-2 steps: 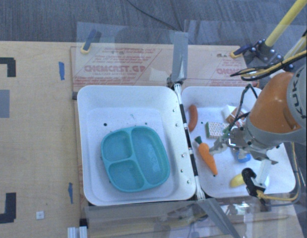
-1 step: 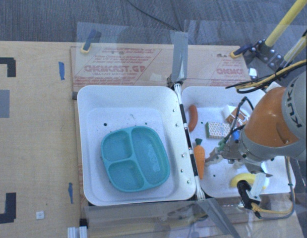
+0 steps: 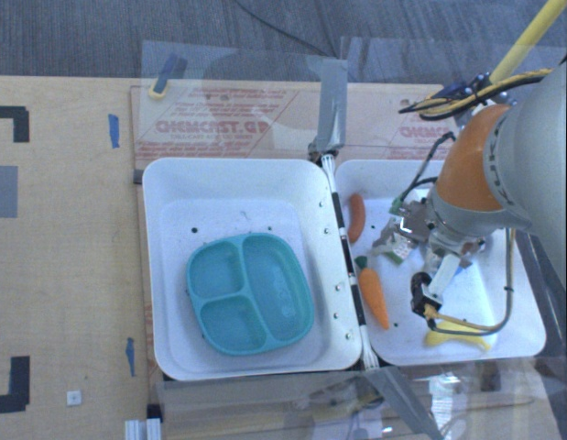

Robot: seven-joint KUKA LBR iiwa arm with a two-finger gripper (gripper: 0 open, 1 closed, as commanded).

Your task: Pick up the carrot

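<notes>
The carrot (image 3: 374,300) is orange with a small green top. It lies in the right bin (image 3: 514,335), close along that bin's left wall, with its tip pointing to the front. My gripper (image 3: 394,244) hangs over the middle of the right bin, a little to the right of and behind the carrot's green end. Nothing shows between the gripper and the carrot, and the two are apart.
A reddish sausage (image 3: 356,218) lies behind the carrot by the same wall. A yellow banana (image 3: 459,338) rests at the right bin's front. The left bin (image 3: 164,191) holds a teal divided plate (image 3: 251,293). The grey arm covers the right bin's far right side.
</notes>
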